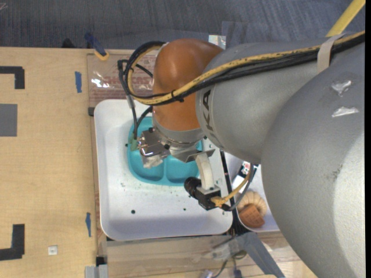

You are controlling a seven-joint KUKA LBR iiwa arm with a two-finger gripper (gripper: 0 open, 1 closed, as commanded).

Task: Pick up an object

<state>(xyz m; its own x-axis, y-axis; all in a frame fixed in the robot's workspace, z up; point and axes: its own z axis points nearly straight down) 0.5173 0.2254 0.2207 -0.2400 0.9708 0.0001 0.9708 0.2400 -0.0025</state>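
The big grey arm (278, 97) hangs over the left white bin (113, 172), hiding its gripper. A teal dish (145, 169) lies under it. A tan round thing (252, 208) sits in the right bin.

Tan wooden table (46, 155), marked with black tape corners (14, 77) and blue tape bits (77, 81). Directly on it, under the jaws, a shallow white bin (116, 201); just beside that, away from the jaws, a second bin's edge (261, 227).
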